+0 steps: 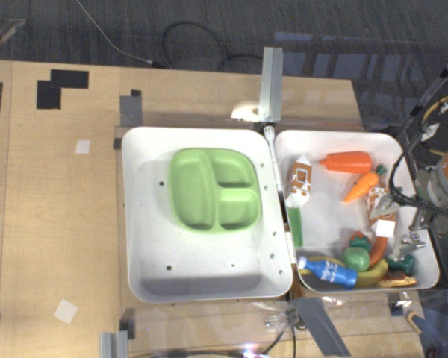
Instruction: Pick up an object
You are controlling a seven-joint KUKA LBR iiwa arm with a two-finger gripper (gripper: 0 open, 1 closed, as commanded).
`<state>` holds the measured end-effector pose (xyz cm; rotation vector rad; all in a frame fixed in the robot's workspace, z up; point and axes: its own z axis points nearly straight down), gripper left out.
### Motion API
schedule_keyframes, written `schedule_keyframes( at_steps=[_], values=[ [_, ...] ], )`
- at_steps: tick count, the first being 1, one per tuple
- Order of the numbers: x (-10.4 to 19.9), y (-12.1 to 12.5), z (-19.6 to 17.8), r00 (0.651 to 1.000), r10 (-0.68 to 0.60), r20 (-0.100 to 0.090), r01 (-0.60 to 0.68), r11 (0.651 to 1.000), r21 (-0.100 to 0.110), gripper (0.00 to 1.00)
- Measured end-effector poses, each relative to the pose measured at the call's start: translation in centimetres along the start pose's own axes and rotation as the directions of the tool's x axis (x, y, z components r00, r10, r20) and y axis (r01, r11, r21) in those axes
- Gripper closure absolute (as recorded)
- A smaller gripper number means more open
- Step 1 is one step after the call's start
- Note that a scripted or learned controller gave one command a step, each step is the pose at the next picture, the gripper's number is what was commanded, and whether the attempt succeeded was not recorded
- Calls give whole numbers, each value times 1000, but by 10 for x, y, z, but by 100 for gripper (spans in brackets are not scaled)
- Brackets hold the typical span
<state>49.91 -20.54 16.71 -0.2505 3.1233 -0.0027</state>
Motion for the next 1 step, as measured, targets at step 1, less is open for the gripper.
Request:
schedule_keyframes(
  at_steps=[1],
  values=[
    [-35, -6, 78, 1000, 25, 8, -25, 1000, 4, 0]
  ],
)
